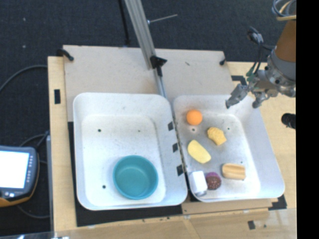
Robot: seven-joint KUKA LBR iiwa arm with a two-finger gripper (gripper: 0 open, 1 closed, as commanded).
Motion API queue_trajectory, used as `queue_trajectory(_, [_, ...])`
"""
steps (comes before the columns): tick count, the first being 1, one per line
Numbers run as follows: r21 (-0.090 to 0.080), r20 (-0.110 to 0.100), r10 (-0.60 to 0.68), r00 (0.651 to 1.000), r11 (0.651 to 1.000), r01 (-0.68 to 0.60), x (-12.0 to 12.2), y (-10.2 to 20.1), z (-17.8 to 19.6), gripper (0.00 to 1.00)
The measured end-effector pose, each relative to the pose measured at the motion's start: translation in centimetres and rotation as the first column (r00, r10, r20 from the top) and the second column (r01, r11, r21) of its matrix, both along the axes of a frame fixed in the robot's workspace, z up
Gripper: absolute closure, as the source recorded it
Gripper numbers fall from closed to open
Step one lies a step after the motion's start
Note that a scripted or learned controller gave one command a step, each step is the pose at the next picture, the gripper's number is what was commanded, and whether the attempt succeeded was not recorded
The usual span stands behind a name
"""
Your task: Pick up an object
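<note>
nearest the camera we find a white block [199, 181] and a dark reddish ball [213, 181] touching it, at the front edge of the right bin [259, 148]; beside them lies a tan bread-like piece [234, 171]; further back sit a yellow oval piece [199, 152], a small knobbly yellow piece [216, 136] and an orange ball [194, 117]; the left bin [87, 133] holds a teal bowl [135, 177]; the tool [246, 96] hangs over the right bin's far corner, its two fingers spread apart, gripping nothing, well clear of every piece; we judge these to be light toy foods, stiff and smooth, so likely to slip; the round balls may roll away; the tan piece, standing apart, looks the easiest pick, taken across its short sides; the white block and the dark ball crowd each other.
</note>
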State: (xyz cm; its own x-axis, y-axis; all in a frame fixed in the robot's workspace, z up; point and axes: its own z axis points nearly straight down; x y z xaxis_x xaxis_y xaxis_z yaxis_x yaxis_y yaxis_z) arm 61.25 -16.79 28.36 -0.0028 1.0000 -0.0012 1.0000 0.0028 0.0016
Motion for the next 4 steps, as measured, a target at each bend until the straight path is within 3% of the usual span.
queue_trajectory(1, [0.0, 0.0, 0.0, 1.0, 1.0, 0.0, 0.0, 0.0, 0.0, 0.0])
queue_trajectory(4, [-0.001, -0.005, -0.005, 1.0, 1.0, 0.005, 0.9, -1.2, -16.2, 0.0])
